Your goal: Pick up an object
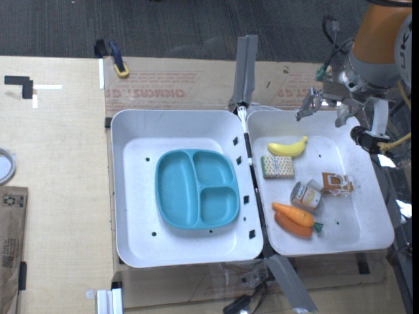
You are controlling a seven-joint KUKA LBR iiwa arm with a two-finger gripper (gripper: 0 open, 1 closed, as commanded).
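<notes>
The right bin (366,237) holds a yellow banana (288,147), a small green-and-tan packet (278,167), a brown-and-white carton (336,184), a grey can (306,196) lying on its side and an orange carrot (294,218). My gripper (324,108) hangs above the bin's far rim, up and to the right of the banana. Its two fingers stand apart and open, with nothing between them. The grey arm with its orange band (383,25) rises at the top right.
The left bin (127,175) bears a teal divided plate (196,188). A grey post (246,70) stands between the bins at the back. Cables hang near the wrist. On the wooden bench to the left lie a tape roll (4,167) and a blue-and-yellow clamp (116,59).
</notes>
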